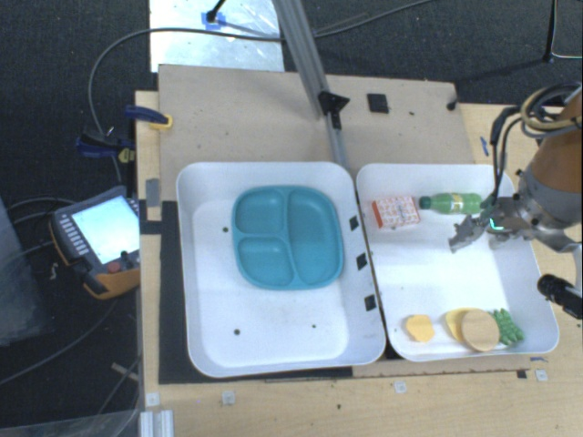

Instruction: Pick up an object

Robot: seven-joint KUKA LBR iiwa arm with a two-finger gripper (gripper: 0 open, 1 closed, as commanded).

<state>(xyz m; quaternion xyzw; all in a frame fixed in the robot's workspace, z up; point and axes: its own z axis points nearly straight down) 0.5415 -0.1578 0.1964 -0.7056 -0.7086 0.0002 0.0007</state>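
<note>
Objects for picking all lie in the right bin (pixel 455 280). You have a green bottle (pixel 450 203) lying on its side near the bin's far edge, its yellow cap end pointing toward the bin's left wall. Just beside that cap sits a small red-and-white printed box (pixel 394 212), close to the far-left corner of the same bin. Along the near edge you see a small yellow round piece (pixel 419 328), then a tan disc (pixel 478 329) overlapping a second yellow piece (pixel 453 321), with a green leafy item (pixel 507 328) touching the disc on its right, toward the near-right corner.

Gripper (pixel 465 233): you find it over the right bin, near its right wall, just below the bottle's label end in the view. Its dark fingers point left; whether they are parted or closed cannot be told from this angle. Nothing shows between them. The grey arm (pixel 554 194) enters from the right edge of the bench.

Left bin (pixel 205 317): holds a teal divided plate (pixel 288 237) with three compartments, set toward the far half of the bin and slightly right of centre.

Off the bench's left edge, a teach pendant (pixel 98 239) with a lit screen rests on the dark floor.
</note>
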